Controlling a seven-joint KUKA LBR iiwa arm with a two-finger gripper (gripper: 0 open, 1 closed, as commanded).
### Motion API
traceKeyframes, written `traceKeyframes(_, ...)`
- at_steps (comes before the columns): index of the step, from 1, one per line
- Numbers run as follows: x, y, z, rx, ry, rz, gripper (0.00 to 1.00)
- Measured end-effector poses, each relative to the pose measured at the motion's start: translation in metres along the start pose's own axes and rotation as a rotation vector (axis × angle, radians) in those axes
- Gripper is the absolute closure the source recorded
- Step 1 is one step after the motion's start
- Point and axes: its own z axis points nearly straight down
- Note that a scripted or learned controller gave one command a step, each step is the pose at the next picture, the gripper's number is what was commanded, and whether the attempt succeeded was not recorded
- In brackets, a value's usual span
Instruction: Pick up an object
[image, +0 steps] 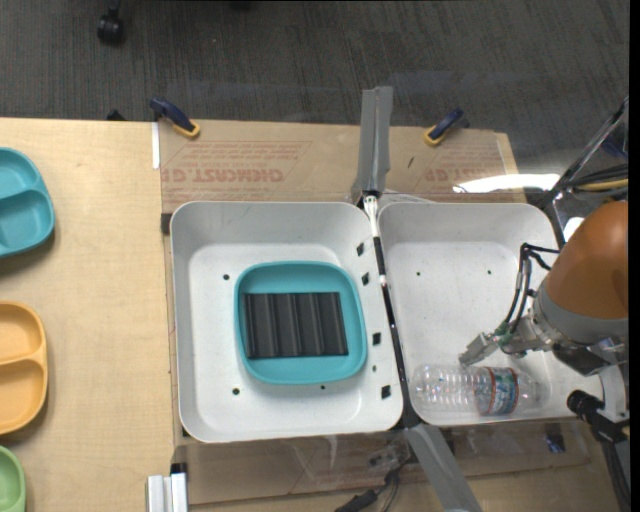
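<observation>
A clear plastic bottle (478, 388) lies on its side along the near wall of the right bin (450, 250), cap end toward the divider and its label toward the arm. The jaws (495, 345) hover just above and slightly behind the bottle's label end; one grey finger (477, 350) juts out to the left, and I cannot tell how wide the jaws stand or whether anything sits between them.

The main risk, as I judge it, is the bottle's shape and place. It is round, smooth and light, so a pinch that lands off-centre could squirt it sideways or roll it against the bin wall. Lying tight to the near wall, it leaves little room for a finger on that side, and a finger could strike the rim or come down on top of the bottle and crush it instead of straddling it.

The arm (595, 270) is cut off at the right edge, and its orange band hides the wrist. The bottle's clear body blends into the white bin, so its outline is hard to trace. The left bin (200, 300) holds a teal tray (300, 322) with a dark ribbed insert, well apart from the jaws
</observation>
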Motion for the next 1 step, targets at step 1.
traceKeyframes(1,-0.0416,-0.0054,-0.0382,-0.001,-0.002,0.031,0.0)
